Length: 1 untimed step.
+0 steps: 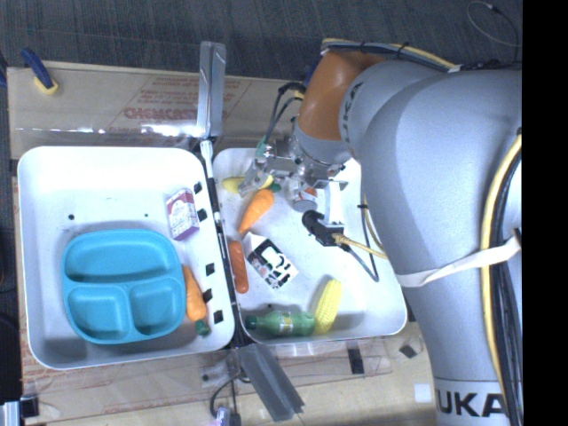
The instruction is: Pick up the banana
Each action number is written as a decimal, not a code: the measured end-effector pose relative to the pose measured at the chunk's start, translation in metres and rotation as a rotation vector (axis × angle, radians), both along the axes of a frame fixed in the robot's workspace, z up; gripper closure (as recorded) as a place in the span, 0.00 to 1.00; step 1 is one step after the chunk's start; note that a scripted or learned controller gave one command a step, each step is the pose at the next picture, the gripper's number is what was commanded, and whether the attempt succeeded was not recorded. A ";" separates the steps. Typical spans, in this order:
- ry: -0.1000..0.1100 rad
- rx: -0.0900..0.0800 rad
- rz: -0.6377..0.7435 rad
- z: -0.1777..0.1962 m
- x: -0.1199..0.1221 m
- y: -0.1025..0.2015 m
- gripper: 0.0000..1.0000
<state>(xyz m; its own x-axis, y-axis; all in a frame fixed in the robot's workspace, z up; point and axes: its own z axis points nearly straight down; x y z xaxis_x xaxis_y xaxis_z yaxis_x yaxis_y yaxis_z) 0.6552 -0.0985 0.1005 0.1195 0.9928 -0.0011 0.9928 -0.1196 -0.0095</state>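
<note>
A grey robot arm reaches into the right bin (377, 313), its claw (266, 174) hanging low over the far left corner. There a yellow banana (232, 185) lies, partly hidden, touching a carrot (256, 209). I cannot tell how the claw stands. This looks like the approach; next it likely must settle around the banana alone.

1. I see the bench (106, 96), its brown top printed with faint red lettering.
2. Two white bins sit on it: the left bin (35, 238), and the right bin (377, 313) touching the left bin's side.
</note>
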 end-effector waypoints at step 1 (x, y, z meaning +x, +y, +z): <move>0.003 0.003 0.019 -0.010 -0.001 -0.034 0.00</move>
